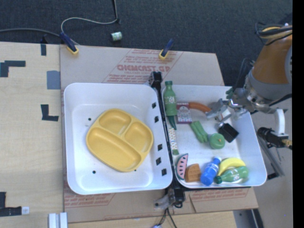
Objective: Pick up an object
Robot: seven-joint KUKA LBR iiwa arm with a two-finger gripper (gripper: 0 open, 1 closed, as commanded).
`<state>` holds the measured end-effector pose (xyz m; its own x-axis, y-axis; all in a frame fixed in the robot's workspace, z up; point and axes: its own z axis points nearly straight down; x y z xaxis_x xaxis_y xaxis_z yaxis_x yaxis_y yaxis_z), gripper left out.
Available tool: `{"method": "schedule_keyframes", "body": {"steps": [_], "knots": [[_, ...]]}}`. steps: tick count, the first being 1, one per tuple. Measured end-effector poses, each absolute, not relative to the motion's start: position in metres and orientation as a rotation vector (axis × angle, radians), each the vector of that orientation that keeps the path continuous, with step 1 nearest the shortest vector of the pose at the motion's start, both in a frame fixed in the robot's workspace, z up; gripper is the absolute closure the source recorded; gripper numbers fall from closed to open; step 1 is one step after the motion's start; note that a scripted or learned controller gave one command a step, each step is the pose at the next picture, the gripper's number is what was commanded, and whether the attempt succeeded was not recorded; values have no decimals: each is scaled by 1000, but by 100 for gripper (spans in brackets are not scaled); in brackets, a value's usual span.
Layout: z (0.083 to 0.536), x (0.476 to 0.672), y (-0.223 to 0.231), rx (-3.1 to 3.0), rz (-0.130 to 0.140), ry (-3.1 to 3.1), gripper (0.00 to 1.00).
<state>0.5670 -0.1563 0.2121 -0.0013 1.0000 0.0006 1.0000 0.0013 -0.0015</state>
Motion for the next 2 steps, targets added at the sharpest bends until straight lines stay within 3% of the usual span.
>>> {"method": "schedule_keyframes", "body": {"steps": [1,2], "knots": [[106,575,-188,-2238,-13,-2241,0],[117,576,-189,-2241,-14,-2243,100]]}}
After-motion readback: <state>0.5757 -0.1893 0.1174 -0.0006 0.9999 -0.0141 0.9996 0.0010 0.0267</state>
